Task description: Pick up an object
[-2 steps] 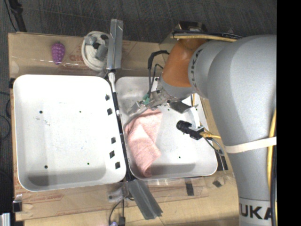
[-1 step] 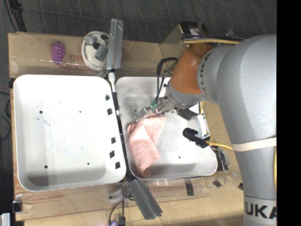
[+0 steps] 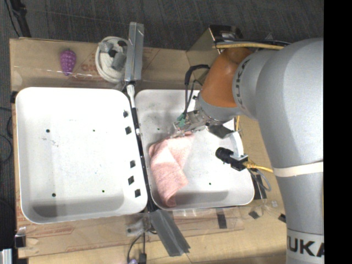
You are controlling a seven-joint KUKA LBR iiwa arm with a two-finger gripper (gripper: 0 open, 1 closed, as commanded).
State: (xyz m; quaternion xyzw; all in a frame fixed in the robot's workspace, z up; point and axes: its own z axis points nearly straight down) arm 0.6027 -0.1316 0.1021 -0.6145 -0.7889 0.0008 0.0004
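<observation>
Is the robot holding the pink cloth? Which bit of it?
It cannot be told. The hand sits right at the top edge of the pink cloth in the right bin, but the wrist hides whether it has pinched it.

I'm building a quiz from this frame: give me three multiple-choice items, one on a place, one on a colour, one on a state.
1. Where does the cloth lie?
A. left bin
B. right bin
C. on the bench outside the bins

2. What colour is the cloth?
A. pink
B. blue
C. green

3. How does the cloth lie?
A. spread flat over the whole bin floor
B. bunched and folded
C. hanging over the bin wall

Answers:
1 B: it lies in the right bin, under the gripper.
2 A: it is plainly pale pink against the white floor.
3 B: folds show, and bare floor lies beside it.
</observation>
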